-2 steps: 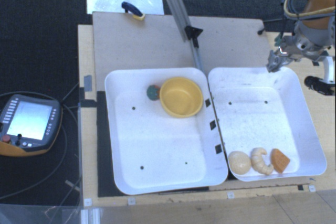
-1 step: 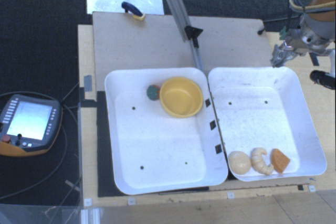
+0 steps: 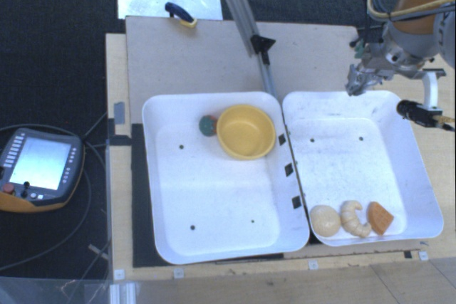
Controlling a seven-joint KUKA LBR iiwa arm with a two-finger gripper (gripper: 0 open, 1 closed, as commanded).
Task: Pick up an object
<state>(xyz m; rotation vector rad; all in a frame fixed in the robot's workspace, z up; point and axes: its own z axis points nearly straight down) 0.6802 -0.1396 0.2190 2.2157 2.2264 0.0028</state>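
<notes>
The left bin (image 3: 214, 224) holds one round yellow bowl (image 3: 246, 131) near its back edge, with one small dark green ball (image 3: 207, 125) touching the bowl's left side. The right bin (image 3: 356, 153) holds three pieces in a row along its front edge: a pale rounded bun (image 3: 325, 220), a curved cream croissant (image 3: 354, 217) and an orange wedge (image 3: 380, 217). The gripper (image 3: 358, 82) hangs over the right bin's back rim; whether it is spread cannot be told.

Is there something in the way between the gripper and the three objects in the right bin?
Nothing visible. The gripper is over the right bin's far edge; bare floor separates it from the croissant group.
</notes>
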